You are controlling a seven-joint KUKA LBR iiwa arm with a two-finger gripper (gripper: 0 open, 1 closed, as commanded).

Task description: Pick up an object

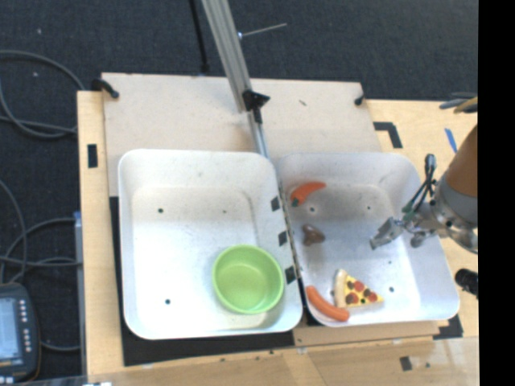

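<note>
The gripper (385,235) hovers over the right bin (418,300); whether it is spread or closed cannot be told. Apart from it lie a small brown object (313,234), an orange carrot (306,190), a pizza slice (354,289) and a sausage (326,303). A green bowl (248,278) sits in the left bin (153,215).

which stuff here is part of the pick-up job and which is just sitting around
Job:
- tool, over the right bin
- orange carrot piece
- small brown lump
- pizza slice toy
- orange sausage

Lying about:
- green bowl in the left bin
- metal pole
- cables on the floor
</note>
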